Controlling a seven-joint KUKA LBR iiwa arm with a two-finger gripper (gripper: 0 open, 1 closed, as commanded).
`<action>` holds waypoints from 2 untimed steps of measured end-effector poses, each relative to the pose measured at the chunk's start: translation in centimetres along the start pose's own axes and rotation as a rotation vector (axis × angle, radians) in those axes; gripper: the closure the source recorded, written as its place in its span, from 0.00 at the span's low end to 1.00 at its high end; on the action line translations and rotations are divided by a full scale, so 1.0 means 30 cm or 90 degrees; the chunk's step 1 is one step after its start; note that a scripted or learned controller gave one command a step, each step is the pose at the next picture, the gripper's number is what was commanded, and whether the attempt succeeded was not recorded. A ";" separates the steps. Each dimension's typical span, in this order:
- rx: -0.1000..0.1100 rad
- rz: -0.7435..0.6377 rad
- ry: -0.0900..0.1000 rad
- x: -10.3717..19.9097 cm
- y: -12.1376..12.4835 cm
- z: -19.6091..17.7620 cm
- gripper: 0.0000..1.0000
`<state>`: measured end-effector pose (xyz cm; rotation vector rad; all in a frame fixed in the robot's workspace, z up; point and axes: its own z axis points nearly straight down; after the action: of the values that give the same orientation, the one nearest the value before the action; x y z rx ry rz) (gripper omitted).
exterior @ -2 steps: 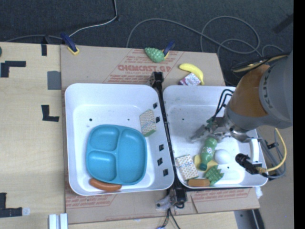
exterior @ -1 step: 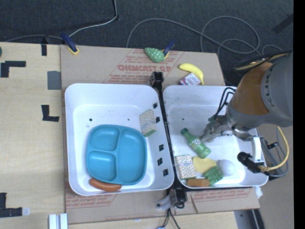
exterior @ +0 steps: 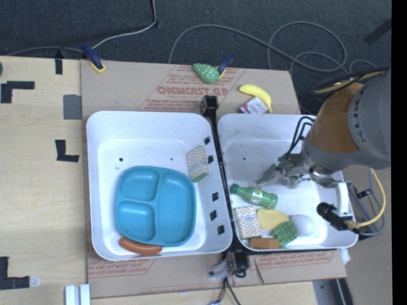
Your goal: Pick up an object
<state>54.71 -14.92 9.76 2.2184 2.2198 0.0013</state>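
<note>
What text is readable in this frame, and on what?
"CHEMCAST GP" in red, on the brown cardboard sheet under the two white bins, above the left bin.
More red print along the cardboard's bottom edge: too small to read.
Small packets in the left bin and the right bin: patterned print, illegible.
Wrapper by the banana: blurred, unreadable.
Green bottle: label not legible.

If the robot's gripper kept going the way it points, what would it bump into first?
Probably the green plastic bottle lying in the right white bin. The gripper points down-left toward it, though its height above the bottle is unclear.
</note>
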 end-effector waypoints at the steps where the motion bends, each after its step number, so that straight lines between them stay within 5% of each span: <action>1: 0.002 -0.002 0.002 0.353 0.083 -0.290 0.00; 2: 0.003 0.000 0.000 0.223 0.197 -0.288 0.00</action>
<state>60.58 -8.20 18.39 2.2209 2.2220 -0.0025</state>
